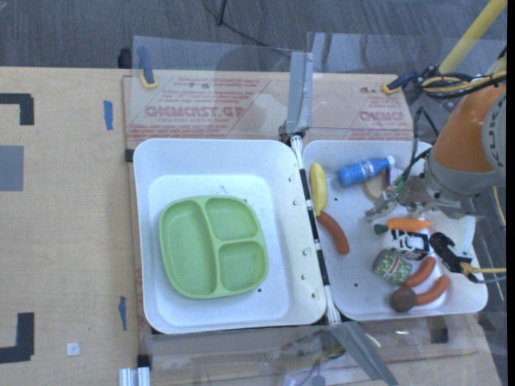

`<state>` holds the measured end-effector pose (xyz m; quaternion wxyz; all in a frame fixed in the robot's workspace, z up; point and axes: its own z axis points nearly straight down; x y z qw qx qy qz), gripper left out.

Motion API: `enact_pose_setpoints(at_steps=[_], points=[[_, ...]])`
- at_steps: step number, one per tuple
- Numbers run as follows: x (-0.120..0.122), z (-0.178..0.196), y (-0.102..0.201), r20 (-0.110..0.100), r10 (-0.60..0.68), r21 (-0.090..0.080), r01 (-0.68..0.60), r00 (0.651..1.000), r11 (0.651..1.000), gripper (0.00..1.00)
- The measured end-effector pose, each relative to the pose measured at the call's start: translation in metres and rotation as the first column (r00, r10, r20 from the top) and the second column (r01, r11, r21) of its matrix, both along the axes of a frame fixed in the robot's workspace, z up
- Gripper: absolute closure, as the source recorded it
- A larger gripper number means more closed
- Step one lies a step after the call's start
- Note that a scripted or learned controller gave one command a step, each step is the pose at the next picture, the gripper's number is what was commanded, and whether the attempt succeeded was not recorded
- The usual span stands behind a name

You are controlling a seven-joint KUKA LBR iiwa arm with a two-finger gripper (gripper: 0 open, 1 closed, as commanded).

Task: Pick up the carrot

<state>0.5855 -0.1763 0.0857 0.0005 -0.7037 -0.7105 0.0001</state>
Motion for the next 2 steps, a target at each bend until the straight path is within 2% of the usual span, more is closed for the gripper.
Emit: enact_pose_setpoints(at_steps=[1,2], points=[[0.001,0.011,-0.001,0.004,-0.003,0.000,0.003,1.000,1.000,1.00],[-0.051,0.087,0.015,-0.003,-0.178,0.000,0.178,0.984,0.984,1.00]])
